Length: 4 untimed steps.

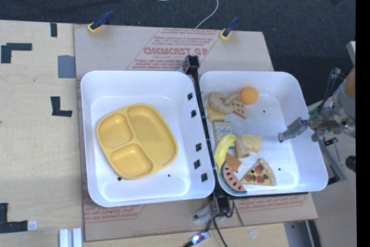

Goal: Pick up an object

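The right bin [287,85] holds several toy foods along its left side. An orange ball [249,95] lies at the back, next to a brown waffle cracker [236,105] and a beige piece [217,102]. Further forward are a yellow banana [222,147], a pale cheese wedge [251,143], a pizza slice [258,173] and a watermelon slice [230,177]. My gripper [288,132] reaches in low over the bin's right half, pointing left. It hangs about a hand's width right of the cheese wedge and touches none of the toys. Nothing shows in its grasp.
The left bin [92,89] carries a yellow three-compartment plate [136,140]. Black clips [191,63] join the bins along their shared wall. A brown cardboard sheet [167,49] lies under both. The arm's wrist [338,113] stands over the right bin's right rim.
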Available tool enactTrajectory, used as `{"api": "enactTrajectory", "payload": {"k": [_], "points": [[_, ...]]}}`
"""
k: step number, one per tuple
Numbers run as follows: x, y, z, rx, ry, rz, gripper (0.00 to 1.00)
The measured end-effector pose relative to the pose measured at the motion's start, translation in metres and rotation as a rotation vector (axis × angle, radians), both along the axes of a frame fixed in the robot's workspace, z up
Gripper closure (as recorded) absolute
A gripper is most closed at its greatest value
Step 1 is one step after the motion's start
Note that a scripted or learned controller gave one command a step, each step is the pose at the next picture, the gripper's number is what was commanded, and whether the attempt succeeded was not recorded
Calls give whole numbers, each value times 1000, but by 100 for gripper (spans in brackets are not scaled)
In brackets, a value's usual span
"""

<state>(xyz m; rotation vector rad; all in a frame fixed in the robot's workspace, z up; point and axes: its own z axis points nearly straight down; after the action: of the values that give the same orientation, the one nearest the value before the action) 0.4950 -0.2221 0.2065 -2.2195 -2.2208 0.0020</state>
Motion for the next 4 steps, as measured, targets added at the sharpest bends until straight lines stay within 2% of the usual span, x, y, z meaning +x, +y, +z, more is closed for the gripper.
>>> {"api": "enactTrajectory", "payload": {"k": [2, 3, 4], "points": [[0, 9, -117, 2, 5, 1, 0], [1, 8, -104, 1, 2, 2, 100], [1, 10, -62, -1, -4, 1, 100]]}}
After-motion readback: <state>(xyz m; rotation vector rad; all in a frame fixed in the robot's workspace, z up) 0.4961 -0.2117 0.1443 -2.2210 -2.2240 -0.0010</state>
